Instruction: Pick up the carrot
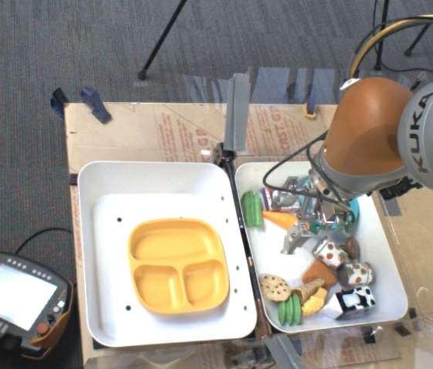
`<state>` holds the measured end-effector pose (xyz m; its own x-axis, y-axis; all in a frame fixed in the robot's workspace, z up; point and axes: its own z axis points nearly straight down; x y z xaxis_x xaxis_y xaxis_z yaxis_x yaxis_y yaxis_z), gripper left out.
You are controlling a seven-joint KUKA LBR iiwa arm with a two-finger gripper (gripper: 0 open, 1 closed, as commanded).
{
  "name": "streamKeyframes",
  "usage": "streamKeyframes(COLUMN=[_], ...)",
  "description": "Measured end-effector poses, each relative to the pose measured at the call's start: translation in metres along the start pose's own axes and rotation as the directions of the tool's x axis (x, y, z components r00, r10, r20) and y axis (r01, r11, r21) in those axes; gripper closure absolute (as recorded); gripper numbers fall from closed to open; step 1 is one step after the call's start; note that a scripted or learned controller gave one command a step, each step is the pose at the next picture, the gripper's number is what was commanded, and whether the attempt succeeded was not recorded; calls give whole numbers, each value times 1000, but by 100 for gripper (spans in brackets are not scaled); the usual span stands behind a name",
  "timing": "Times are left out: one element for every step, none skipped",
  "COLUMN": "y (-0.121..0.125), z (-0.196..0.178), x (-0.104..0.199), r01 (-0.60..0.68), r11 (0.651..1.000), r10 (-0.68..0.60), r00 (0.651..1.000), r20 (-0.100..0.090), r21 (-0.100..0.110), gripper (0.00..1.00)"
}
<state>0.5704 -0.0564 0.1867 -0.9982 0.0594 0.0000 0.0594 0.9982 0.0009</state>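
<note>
The carrot [279, 219] is a small orange cone lying in the right bin [395, 267], near its upper left, with its tip pointing left. My gripper [298, 235] hangs low over the bin just to the right of the carrot's thick end and seems to touch or overlap it. The grey wrist and its cables hide where they meet. I cannot make out whether the carrot is in its grasp.
Right bin also holds a green vegetable [252, 208], a cookie [275, 287], a green pod [289, 308], an orange wedge [320, 271], spotted toys [330, 252] and a black-and-white cube [354, 300]. The left bin [97, 206] holds a yellow divided plate [178, 265].
</note>
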Motion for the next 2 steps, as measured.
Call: streamKeyframes(y=[-27, -57], z=[102, 99], x=[15, -70], r01=[128, -62], r11=[992, 998], r10=[-128, 62], r00=[992, 998], r20=[-6, 2], r21=[-2, -1], gripper=[0, 0])
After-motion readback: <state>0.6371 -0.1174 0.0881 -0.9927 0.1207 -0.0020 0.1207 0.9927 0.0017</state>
